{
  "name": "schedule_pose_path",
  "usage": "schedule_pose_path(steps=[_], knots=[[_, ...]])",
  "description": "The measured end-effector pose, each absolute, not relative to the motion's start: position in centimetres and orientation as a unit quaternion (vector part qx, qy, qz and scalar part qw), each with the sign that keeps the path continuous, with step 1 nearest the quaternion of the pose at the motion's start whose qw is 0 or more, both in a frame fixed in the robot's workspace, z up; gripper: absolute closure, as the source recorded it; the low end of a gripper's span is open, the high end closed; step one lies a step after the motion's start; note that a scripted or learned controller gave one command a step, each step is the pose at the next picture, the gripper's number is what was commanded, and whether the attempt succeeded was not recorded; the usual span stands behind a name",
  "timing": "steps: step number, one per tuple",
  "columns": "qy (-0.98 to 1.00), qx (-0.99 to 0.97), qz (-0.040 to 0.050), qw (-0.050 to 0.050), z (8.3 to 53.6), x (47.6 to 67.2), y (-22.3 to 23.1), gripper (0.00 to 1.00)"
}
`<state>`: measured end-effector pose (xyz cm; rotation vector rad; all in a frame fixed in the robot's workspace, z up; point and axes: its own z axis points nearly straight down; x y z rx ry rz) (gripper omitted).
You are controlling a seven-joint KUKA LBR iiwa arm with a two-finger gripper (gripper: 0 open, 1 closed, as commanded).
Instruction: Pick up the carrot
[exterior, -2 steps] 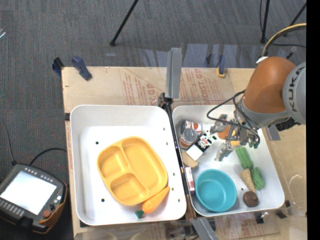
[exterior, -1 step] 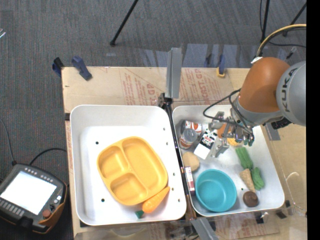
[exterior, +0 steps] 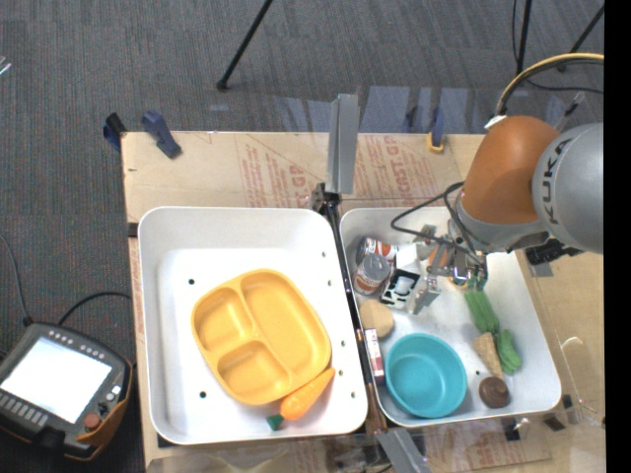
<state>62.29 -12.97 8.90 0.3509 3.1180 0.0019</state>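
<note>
Nearest the camera: carrot (exterior: 308, 395), lying slantwise at the near edge of the left bin (exterior: 168, 264), green stub toward the near side, orange tip touching the near right rim of the yellow divided plate (exterior: 260, 335). Well apart from the gripper (exterior: 434, 276), over in the right bin (exterior: 537, 333). Poised above that bin's far half, wrist orange and grey, reaching in from the right. State of the tool: cannot tell, too small and cluttered to read. Just left of it, a tin can (exterior: 374, 262) on its side, with a small black-and-white box (exterior: 398, 288) beside it. Nearer, a pale round object (exterior: 376, 317), then a blue bowl (exterior: 425, 374). Along the right side, a green vegetable (exterior: 488, 321), a tan root (exterior: 488, 353) and a dark brown ball (exterior: 494, 391).
</note>
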Motion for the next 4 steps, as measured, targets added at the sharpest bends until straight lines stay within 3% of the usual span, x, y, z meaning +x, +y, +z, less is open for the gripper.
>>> schedule_pose_path(steps=[1,2,3,4], knots=[[0.975,0.222,0.0005,-0.001,8.8,60.7,-10.4,0.00],[0.969,0.245,0.0004,0.002,12.5,62.2,-15.1,0.00],[0.966,0.258,0.0000,-0.001,8.6,62.0,-15.7,0.00],[0.961,0.276,0.0006,0.000,8.8,62.7,-13.8,0.00]])
